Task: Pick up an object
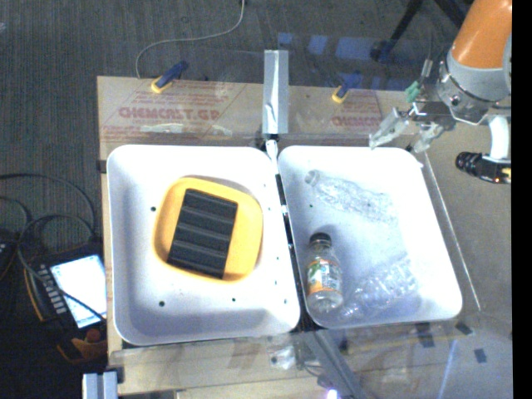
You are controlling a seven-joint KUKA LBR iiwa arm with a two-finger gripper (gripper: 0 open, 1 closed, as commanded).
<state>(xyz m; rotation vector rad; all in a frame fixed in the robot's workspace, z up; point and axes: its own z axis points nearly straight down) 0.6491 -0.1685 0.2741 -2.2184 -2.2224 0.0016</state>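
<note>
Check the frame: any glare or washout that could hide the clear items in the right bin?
Camera view: the right bin is bright white, so the clear plastic wrap and the crumpled piece nearly vanish; the bottle reads by its dark cap and label. The gripper looks soft at the edge.

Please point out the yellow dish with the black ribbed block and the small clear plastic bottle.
Yellow dish [249, 223], camera view, right rim.
Black ribbed block [203, 233], camera view, centre.
Clear plastic bottle [323, 278], camera view, label.

board [179, 115] | red print, mirrored, not readable
</note>
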